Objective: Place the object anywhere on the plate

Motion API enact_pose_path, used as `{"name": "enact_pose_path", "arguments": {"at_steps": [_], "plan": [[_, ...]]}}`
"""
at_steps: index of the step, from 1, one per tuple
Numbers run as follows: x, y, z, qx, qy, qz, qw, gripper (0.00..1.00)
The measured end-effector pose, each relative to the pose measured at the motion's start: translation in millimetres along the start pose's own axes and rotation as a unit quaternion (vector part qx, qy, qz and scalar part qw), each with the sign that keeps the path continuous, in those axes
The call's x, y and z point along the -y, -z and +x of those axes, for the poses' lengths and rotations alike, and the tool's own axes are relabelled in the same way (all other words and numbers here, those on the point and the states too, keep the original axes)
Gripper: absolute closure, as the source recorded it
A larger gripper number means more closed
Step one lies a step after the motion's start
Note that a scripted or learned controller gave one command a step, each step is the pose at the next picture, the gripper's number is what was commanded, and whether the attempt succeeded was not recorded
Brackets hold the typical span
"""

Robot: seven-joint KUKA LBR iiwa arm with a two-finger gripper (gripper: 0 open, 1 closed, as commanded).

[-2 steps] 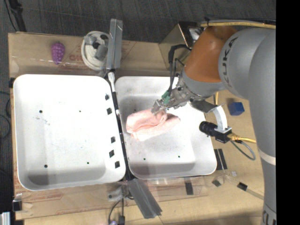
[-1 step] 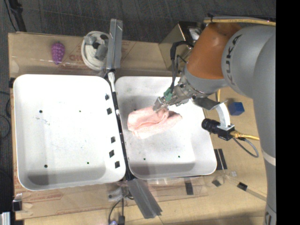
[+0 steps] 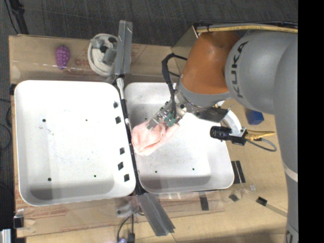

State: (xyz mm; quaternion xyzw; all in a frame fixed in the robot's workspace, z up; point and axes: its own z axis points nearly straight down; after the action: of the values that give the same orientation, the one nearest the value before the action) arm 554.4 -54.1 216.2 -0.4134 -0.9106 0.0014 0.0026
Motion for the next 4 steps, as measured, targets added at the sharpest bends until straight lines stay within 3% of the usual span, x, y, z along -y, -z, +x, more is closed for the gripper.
{"name": "enact_pose_path", "arguments": {"at_steps": [1, 2, 3, 4], "plan": [[-27.8, 11.2, 43.0, 0.001, 0.200, -0.001, 0.9798, 1.00], [-53.2, 16.4, 93.5, 0.001, 0.392, 0.000, 0.9200, 1.00], [-75.8, 7.0, 131.8, 0.002, 0.415, -0.001, 0.9100, 1.00], [-102.3, 9.2, 175.5, 0.002, 0.415, 0.000, 0.9099, 1.00]]}}
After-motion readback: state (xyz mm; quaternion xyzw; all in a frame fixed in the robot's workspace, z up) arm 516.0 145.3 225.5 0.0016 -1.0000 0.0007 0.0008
